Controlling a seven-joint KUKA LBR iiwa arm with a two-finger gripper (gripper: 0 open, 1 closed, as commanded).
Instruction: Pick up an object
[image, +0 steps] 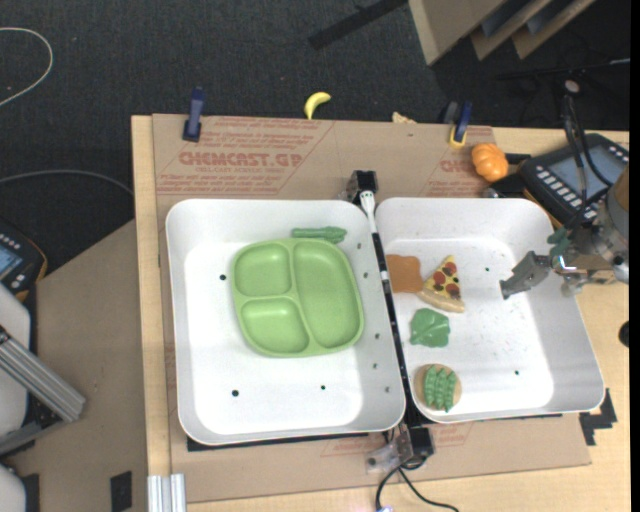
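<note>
The pincer (522, 278) hovers over the right bin (520, 350), fingers indistinct, so its state cannot be told. The pizza slice (443, 284) lies near the bin's left wall, long axis upright, tip pointing away from the camera.

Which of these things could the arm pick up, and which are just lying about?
Could be picked up, right bin:
pizza slice
toast
green leaf
round green piece
The gripper hangs over this bin, holding nothing.

Lying about:
green divided plate in the left bin
green strip by the plate
banana
orange
</note>
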